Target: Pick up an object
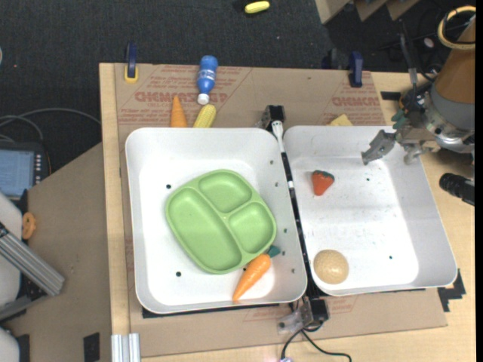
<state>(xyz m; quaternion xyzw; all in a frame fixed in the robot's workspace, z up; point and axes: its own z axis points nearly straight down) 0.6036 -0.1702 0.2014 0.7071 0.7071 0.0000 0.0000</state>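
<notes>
I am looking down at a slant on a counter (113,202) that carries two shallow white bins side by side. The left bin (143,225) holds a green divided plate (219,221) in its middle and an orange toy carrot (251,276) just beside the plate's near corner. The right bin (407,240) holds a small red strawberry (322,182) toward its far left part and a round tan bread roll (330,265) in its near left corner; the two are well apart.

My arm (453,89) reaches in from the right, over the far right corner of the right bin. Its gripper (392,146) hangs there above bare bin floor, with the strawberry off to one side of it.

In my judgement the step in hand is the approach. The strawberry is the closest target, standing alone with free floor all around it. To do this well I would centre the gripper directly over the fruit before descending, go straight down, and close only once a finger stands on either side.

Two grey fingertips show apart from each other, so I judge the gripper spread fairly wide. It holds nothing and touches nothing that I can see.
</notes>
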